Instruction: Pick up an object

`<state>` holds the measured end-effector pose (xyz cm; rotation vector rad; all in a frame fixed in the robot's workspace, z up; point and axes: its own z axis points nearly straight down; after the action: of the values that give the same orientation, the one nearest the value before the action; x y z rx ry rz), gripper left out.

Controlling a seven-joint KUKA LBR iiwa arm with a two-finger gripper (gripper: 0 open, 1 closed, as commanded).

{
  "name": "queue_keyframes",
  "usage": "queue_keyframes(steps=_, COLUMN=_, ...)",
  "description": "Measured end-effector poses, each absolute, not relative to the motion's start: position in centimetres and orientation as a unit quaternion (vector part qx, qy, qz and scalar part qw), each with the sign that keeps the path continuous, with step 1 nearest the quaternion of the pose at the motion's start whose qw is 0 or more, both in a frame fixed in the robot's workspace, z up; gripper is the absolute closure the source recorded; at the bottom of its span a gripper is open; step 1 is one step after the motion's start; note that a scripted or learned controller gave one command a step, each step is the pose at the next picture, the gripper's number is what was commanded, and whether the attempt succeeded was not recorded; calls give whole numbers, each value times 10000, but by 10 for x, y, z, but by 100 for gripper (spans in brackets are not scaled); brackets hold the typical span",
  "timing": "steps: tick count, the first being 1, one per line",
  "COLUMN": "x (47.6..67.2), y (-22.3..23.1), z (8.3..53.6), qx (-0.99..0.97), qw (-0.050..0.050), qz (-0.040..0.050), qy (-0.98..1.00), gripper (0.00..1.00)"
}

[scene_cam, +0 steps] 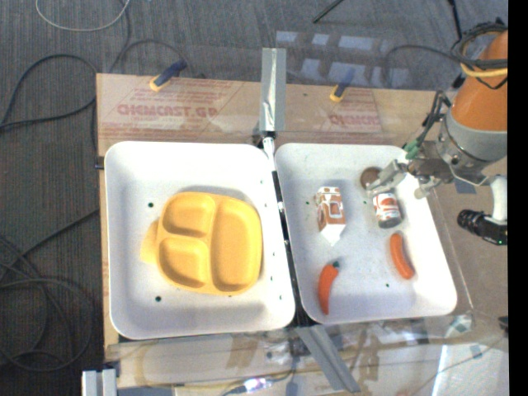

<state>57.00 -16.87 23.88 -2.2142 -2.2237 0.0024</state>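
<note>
The right bin (429,299) holds several toy foods. A small white and red-brown carton (330,210) lies near its middle. A red-labelled can (387,209) sits to the carton's right, with a brown round piece (370,176) just behind it. An orange sausage (402,256) lies in front of the can, and an orange-red pepper (327,284) sits near the front wall. My gripper (404,183) hovers at the bin's back right, just above and behind the can. It is open, with nothing between its fingers (386,177).
The left bin (124,304) carries a yellow divided tray (210,242) in its middle. A metal rail (271,97) runs back from the ridge between the bins. Cardboard (165,110) lies behind them, and cables trail across the floor.
</note>
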Motion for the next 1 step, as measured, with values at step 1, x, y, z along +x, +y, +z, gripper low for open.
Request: queue_keyframes(steps=1, x=597, y=-132, z=113, qx=-6523, qw=14, qz=-3, qy=-7579, gripper=0)
